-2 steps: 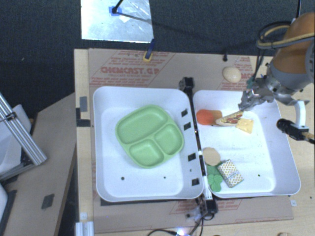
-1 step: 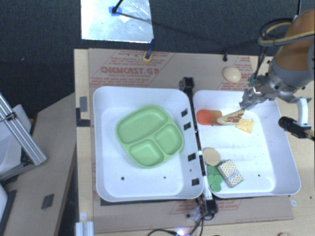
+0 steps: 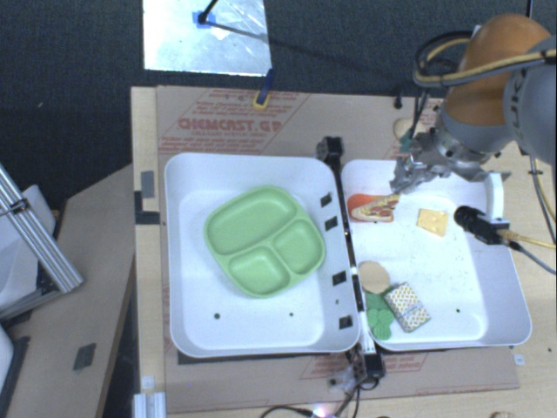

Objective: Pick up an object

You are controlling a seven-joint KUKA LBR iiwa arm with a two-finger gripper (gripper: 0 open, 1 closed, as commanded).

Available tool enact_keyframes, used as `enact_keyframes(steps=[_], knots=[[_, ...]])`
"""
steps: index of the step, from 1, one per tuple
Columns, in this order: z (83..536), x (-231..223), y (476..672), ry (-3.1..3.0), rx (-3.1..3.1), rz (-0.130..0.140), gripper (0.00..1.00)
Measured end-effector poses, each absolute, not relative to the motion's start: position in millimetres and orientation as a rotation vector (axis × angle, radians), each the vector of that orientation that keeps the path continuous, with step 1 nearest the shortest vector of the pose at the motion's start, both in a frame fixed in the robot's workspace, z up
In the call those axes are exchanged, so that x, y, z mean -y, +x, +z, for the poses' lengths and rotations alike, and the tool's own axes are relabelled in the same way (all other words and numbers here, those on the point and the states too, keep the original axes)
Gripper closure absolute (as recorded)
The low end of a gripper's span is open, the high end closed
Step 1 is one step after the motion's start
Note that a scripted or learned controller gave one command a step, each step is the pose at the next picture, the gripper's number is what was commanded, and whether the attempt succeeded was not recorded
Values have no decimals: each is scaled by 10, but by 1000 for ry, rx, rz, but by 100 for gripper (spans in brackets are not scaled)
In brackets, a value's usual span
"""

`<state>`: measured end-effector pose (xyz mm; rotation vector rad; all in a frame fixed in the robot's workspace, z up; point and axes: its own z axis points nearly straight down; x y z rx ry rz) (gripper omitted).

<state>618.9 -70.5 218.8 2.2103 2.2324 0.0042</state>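
Bench (image 3: 122, 233) stock as I read it from the overhead camera: two shallow white bins side by side on a cardboard sheet. Left bin (image 3: 196, 320) carries one green divided plate (image 3: 264, 240), three compartments, lying flat near the middle. Right bin (image 3: 505, 307) carries five small items. Item one, a pizza slice toy (image 3: 372, 206), red and orange, at the far left of that bin, close to the divider between the bins. Item two, a yellow cheese-like square (image 3: 432, 222), just right of the slice and apart from it. Item three, a tan round disc (image 3: 374, 276), near the divider at mid-depth. Item four, a green round piece (image 3: 379, 316), nearer to me than the disc and touching or just beside it. Item five, a small patterned box (image 3: 407, 307), tilted, resting against the green piece on its right. Arm enters from the right, orange band high at the far right; its end effector (image 3: 406, 178) sits low over the far left of the right bin, directly above the far edge of the pizza slice toy. I cannot tell whether it is released or clenched, nor whether it touches the slice.
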Motion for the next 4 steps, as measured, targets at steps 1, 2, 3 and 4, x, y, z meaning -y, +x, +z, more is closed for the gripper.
enact_keyframes(steps=[1,2,3,4], knots=[[2157,721,6269,2214,-2226,3,100],[2201,766,6287,2217,-2223,3,100],[2353,673,6283,2212,-2227,4,100],[2229,664,6172,2220,-2222,0,100]])
